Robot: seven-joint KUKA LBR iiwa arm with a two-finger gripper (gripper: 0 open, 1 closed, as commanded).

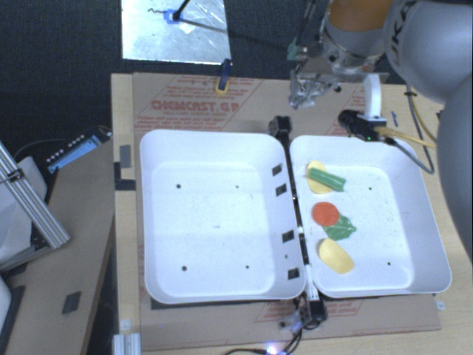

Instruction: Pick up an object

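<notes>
The right bin [414,220] holds several small items near its left wall. A green stick [326,178] lies across a pale yellow piece [316,186] at the back. In the middle sit an orange-red disc [325,213] and a green leafy piece [341,229] touching it. A yellow oval [335,256] lies nearest the front. My gripper [305,93] hangs high above the bench behind the bins, away from every item, with nothing seen between its fingers.
The left bin [214,213] sits beside the right one, joined by a black hinge strip [292,198]. The grey arm [436,43] fills the upper right. A shiny metal sheet [176,19] lies at the back, and a yellow-blue clip [222,78] stands on the cardboard.
</notes>
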